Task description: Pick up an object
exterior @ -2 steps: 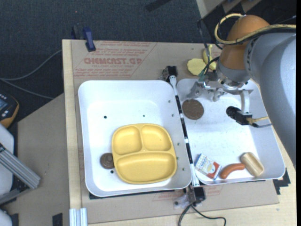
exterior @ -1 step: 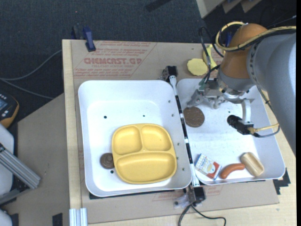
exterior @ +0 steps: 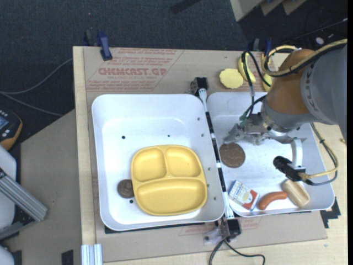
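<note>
Arm [exterior: 309,87] reaches down into right bin [exterior: 320,153].

We see the KUKA arm [exterior: 331,81] as a thick, rounded grey casing with a glossy orange band [exterior: 287,90] above the wrist, a pale metal wrist block [exterior: 259,128] below it, and yellow and black cables [exterior: 259,65] looping alongside.

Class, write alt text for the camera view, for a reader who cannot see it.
A grey and orange arm reaches from the right over the right bin, which holds a brown disc, a packet and a hot dog. The left bin holds a yellow tray and a small brown disc.
</note>
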Available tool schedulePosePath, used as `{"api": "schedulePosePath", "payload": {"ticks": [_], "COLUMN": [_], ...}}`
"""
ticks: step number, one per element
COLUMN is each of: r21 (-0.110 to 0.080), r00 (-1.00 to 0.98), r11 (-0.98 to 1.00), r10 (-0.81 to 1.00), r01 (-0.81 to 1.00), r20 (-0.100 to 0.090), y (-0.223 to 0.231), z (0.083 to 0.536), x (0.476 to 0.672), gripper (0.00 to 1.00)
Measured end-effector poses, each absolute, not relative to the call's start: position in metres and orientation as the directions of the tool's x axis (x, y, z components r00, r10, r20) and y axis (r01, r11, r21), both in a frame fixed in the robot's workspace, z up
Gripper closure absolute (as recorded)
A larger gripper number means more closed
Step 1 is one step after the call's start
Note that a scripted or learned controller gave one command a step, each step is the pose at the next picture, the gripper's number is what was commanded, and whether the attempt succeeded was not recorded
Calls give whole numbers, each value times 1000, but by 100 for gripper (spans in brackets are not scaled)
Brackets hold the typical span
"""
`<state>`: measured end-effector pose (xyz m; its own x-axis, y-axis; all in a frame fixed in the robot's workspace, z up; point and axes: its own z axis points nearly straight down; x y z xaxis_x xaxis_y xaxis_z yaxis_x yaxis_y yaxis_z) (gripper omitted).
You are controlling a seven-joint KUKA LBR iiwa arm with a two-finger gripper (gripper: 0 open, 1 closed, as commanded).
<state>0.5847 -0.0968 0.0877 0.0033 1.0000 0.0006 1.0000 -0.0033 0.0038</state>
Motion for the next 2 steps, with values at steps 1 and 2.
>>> {"api": "schedulePosePath", "payload": {"ticks": [1,2], "r21": [7,8], "r00": [2,2], "r11": [-2,-2], "r10": [1000,1000], "r01": [1000,1000], "r20": [-1,0], "y": [-94,-94], "z": [88,88], "x": [564,545], "gripper": [0,0]}}
